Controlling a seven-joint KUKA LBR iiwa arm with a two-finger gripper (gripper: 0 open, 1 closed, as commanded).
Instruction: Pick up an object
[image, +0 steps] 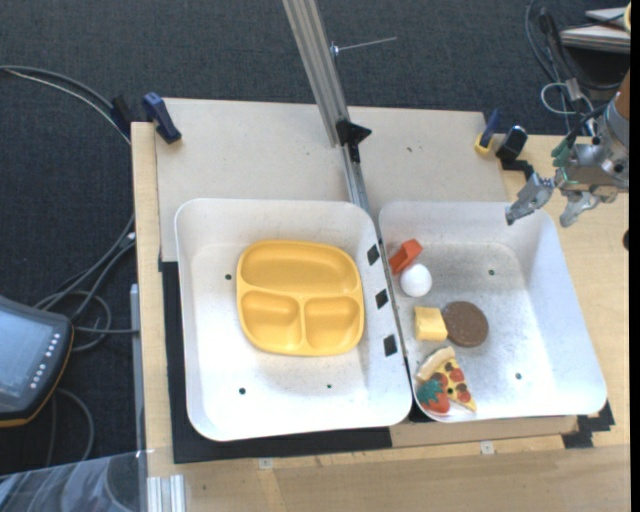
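While my spread, empty gripper (550, 201) hovers over the right bin's (560, 330) far rim, bare floor lies below; egg (415, 280), cookie (465, 324), cheese (431, 323) crowd its left wall. Left bin (205, 330) holds a yellow tray (299, 297).

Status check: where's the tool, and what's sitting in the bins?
Tool open, holding nothing, above right bin's far right corner. Egg, cheese block, brown disc, pizza slice clustered at its left wall. Path unobstructed.

Glossy yellow plastic tray (299, 297), matt speckled white bins (210, 400), pale wooden bench (250, 150), brushed metal rail (318, 60)
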